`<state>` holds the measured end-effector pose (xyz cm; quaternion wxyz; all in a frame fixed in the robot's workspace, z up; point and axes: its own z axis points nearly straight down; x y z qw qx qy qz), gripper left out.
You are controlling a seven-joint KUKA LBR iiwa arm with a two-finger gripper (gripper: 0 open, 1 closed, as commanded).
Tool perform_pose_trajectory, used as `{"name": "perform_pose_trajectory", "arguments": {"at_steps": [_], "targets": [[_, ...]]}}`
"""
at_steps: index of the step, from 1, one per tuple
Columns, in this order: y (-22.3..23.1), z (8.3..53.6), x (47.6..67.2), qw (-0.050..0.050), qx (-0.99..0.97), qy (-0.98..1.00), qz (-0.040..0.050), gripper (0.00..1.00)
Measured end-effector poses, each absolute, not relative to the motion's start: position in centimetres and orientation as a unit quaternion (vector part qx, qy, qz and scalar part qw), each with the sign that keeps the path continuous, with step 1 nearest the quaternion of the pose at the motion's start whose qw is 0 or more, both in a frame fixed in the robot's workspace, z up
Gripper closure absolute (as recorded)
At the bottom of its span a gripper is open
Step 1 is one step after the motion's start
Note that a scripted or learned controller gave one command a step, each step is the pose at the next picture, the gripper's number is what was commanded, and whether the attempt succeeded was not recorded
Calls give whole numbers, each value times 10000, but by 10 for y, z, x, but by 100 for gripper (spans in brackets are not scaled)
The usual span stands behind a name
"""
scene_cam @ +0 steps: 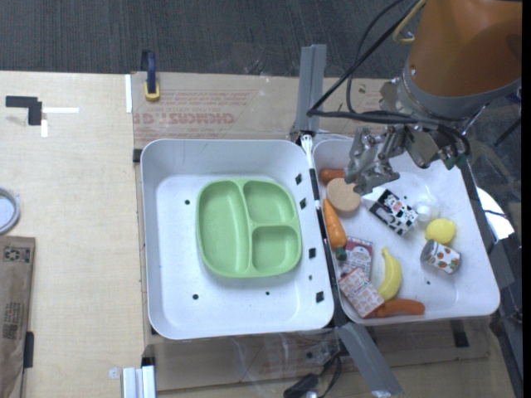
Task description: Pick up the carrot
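Near edge of right bin (485, 301): a long orange-red piece (401, 308) lies flat along the front wall, touching the tip of the banana (388, 274). Next to the banana, left, two red/white snack packets (357, 284), one overlapping the other. Right of the banana, a small printed can (440, 258) on its side, w/ a yellow lemon (440, 230) just behind it.

Carrot (333, 222): orange, lies lengthwise against the right bin's left wall, roughly mid-depth, narrow end toward the packets. Its far end touches or sits just under a tan round disc (342, 196); can't tell which. Nothing is gripping it.

Black/white cow-print carton (393, 211) mid-bin, tilted, right of the disc. Another orange bit (333, 174) at the far left corner, behind the disc.

My claw (371, 172) hangs over the far part of the right bin, above/behind the disc and carton, apart from the carrot. Finger spread: can't tell, metal linkage is cluttered from this angle. Nothing visibly held.

Left bin (158, 247): green 3-compartment tray (248, 227) in the centre.

Beyond the bins: cardboard sheet (207, 106) w/ red print, yellow-and-blue clamp (149, 77) on its left edge. My orange band (465, 31) fills the top right, cables looping off it.
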<state>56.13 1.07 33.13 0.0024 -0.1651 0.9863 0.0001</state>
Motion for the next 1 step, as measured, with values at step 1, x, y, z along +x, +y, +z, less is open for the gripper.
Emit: {"name": "perform_pose_trajectory", "arguments": {"at_steps": [1], "targets": [[36,416,600,27,-1628,9867,1,100]]}}
